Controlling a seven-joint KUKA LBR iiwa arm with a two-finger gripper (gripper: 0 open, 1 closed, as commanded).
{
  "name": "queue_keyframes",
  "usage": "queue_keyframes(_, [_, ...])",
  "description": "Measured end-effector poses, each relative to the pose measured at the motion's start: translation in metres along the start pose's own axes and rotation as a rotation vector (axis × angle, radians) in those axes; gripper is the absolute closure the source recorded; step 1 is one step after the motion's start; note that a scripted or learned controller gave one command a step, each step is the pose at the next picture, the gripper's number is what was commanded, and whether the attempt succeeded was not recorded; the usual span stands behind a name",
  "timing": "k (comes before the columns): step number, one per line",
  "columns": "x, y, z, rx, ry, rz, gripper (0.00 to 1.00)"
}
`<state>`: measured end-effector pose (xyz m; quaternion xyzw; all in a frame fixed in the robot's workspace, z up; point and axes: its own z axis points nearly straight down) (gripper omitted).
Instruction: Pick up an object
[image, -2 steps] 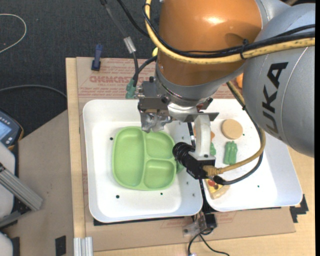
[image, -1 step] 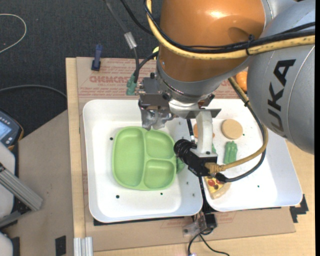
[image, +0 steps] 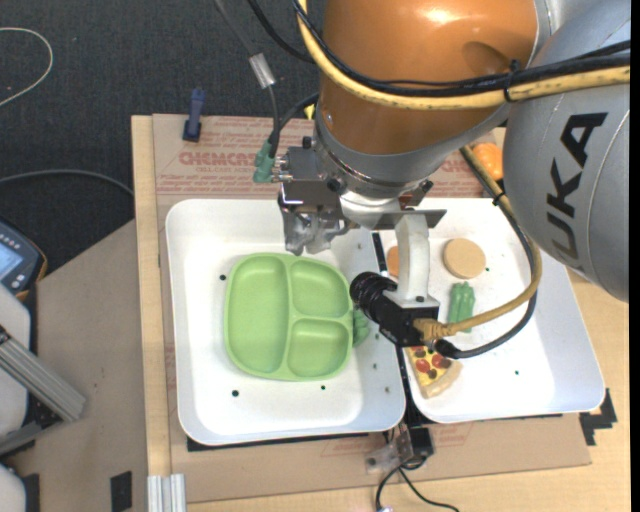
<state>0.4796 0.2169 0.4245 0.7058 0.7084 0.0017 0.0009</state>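
A green divided plate lies in the left bin. In the right bin I see a round tan cookie, a green toy vegetable, a pizza slice near the front, and an orange piece partly hidden by the arm. My gripper hangs low over the divide between the two bins, just behind the plate's far right corner. The big wrist above covers much of it. Nothing is visibly held.
A black cable and connector drape from the wrist over the bins' shared edge. A small green piece sits beside the plate's right rim. An orange object lies behind the right bin. Cardboard surrounds both bins.
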Motion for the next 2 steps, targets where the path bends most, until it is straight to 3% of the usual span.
queue_keyframes(2, [0.001,0.001,-0.02,-0.004,0.001,-0.002,1.0])
